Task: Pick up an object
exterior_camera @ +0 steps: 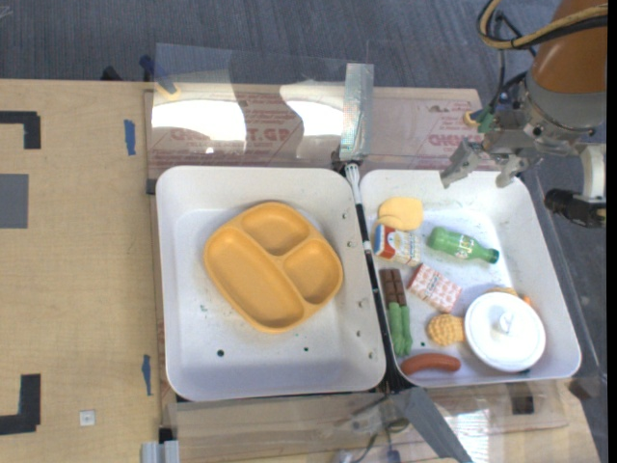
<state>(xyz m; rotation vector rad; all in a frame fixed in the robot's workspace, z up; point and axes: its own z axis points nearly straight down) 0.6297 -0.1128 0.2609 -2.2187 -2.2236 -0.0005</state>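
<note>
You'll see a light wooden table point(67, 287) carrying two shallow white bins side by side, the left bin point(183, 355) touching the right bin point(554, 287) along a dark seam. Black angular marks point(24, 128) sit near the table's left edge, with blue tape point(129, 136) beside them. Behind the bins lies a glossy clear sheet point(241, 114), with a silver tape strip point(357, 114) on it. Grey carpet point(241, 17) lies beyond.

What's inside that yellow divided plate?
The yellow plate's three compartments show only bare plastic, no food. It sits in the left bin; whatever lies beneath the plate is covered.
</note>
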